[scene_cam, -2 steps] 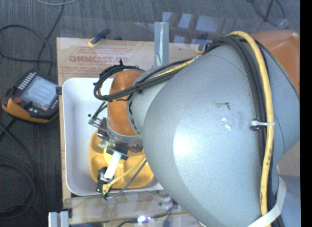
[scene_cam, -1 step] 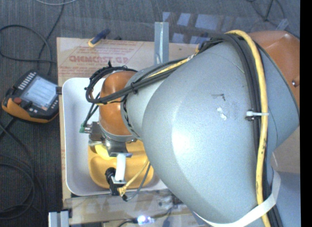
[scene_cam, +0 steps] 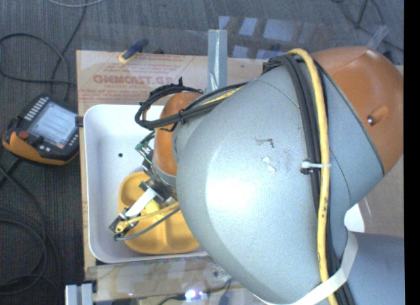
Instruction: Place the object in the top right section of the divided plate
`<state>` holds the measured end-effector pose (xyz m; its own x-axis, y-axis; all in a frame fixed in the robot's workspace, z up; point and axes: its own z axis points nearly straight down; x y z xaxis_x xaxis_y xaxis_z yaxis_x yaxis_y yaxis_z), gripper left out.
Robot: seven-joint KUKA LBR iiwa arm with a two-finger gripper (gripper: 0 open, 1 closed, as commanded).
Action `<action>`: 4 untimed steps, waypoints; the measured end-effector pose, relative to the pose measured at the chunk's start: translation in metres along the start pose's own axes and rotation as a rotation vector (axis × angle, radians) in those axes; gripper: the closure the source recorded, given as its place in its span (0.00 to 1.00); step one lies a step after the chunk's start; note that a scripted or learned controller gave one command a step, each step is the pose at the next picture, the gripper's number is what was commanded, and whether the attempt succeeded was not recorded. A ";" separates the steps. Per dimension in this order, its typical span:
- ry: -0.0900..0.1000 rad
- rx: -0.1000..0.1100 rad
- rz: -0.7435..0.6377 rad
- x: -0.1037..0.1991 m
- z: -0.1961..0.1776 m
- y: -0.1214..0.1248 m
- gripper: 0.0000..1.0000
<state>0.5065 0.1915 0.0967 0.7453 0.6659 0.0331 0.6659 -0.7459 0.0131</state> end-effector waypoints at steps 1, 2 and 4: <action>-0.002 -0.014 0.521 0.030 0.003 -0.024 1.00; -0.041 0.002 0.415 0.015 -0.231 -0.039 1.00; -0.044 0.005 0.350 0.009 -0.026 -0.046 1.00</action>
<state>0.4820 0.2315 0.1223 0.9292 0.3694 -0.0084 0.3695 -0.9292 0.0031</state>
